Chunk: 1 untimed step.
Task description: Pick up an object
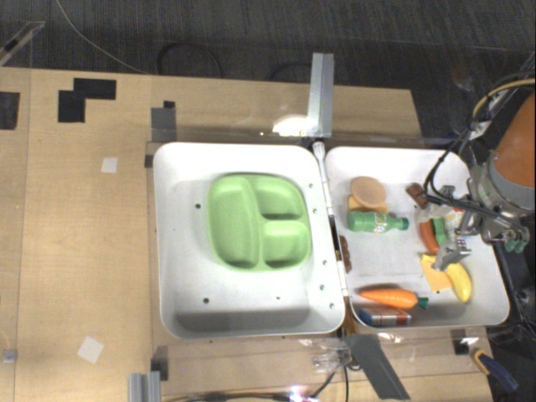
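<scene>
Seen from above: two shallow white bins side by side on a wooden bench. Landmark, the green bottle [377, 221], lying on its side in the right bin [494, 308]. Just above it, touching, a tan round piece [368, 193]. Far left of it, in the left bin [180, 224], a green divided plate [256, 221]. Below it, an orange carrot [389, 297] over a red marker [387, 317]. Right of it, a brown block [415, 194], a red-orange piece [429, 236], a yellow wedge [434, 273] and a yellow banana [460, 282]. Gripper [453, 249] poised right of the bottle, just above the banana; open or closed, cannot tell.
</scene>
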{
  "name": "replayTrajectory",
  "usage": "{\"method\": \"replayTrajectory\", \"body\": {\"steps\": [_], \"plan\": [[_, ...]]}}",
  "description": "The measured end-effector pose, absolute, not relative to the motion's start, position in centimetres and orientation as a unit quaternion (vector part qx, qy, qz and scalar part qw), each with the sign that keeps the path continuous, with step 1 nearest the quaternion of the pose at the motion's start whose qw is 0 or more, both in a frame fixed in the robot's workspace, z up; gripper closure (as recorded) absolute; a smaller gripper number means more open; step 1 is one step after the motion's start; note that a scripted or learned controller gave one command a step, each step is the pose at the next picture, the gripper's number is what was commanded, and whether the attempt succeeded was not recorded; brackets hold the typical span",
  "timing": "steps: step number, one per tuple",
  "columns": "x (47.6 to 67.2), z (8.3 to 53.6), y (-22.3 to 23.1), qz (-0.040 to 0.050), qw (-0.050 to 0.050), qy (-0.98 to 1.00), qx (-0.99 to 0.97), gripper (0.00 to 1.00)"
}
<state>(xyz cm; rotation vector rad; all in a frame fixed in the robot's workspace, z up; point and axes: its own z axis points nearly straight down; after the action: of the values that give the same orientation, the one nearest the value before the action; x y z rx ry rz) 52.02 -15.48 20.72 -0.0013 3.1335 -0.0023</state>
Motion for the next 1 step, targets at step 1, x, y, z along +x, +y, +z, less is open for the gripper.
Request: {"method": "replayTrajectory", "body": {"steps": [1], "plan": [[51.90,9.63,-17.82,-0.0010,0.005,1.000,0.011,0.00]]}}
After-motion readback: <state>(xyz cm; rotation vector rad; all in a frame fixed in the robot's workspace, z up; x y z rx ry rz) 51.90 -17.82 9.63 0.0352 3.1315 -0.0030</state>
